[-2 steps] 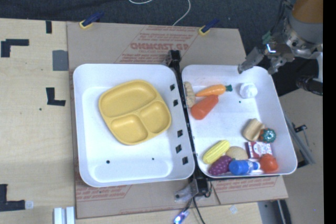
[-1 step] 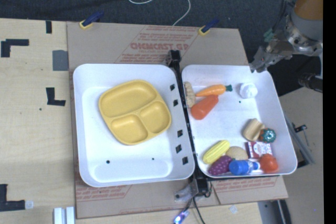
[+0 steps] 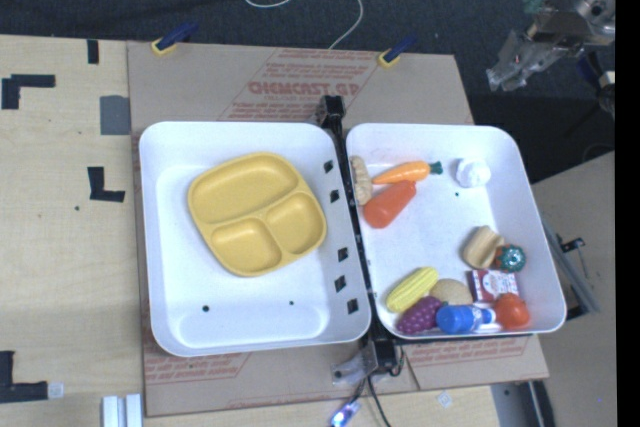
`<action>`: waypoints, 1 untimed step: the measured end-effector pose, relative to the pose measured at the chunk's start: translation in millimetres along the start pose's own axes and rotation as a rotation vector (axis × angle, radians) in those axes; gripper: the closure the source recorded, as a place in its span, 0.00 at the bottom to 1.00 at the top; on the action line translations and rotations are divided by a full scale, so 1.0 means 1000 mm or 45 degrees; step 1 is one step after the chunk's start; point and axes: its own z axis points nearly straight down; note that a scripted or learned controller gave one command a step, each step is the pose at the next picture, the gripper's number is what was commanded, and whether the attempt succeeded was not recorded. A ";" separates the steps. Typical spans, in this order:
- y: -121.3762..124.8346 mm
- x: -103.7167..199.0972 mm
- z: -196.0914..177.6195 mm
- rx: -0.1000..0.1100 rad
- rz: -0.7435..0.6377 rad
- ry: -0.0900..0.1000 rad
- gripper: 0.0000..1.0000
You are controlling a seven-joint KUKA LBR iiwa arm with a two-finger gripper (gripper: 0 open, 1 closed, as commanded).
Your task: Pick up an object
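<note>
Gripper (image 3: 512, 65) hangs at upper right, outside the right bin (image 3: 520, 165) and well above its far corner; fingers spread apart, nothing between them. Right bin contents: carrot (image 3: 399, 173) and an orange-red pepper-like piece (image 3: 388, 202) near the divider, a small white piece (image 3: 472, 173) toward the far wall, and along the near side a yellow corn (image 3: 412, 288), purple grapes (image 3: 420, 315), a blue-capped bottle (image 3: 462, 318), a red carton (image 3: 494, 285), a tan bread-like piece (image 3: 482, 246) and a teal ball (image 3: 512, 259) (crowded, several touching). Left bin (image 3: 160, 215) holds a yellow divided plate (image 3: 258, 213), lying flat.
</note>
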 end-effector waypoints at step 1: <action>-0.040 0.064 0.124 0.041 0.003 0.007 1.00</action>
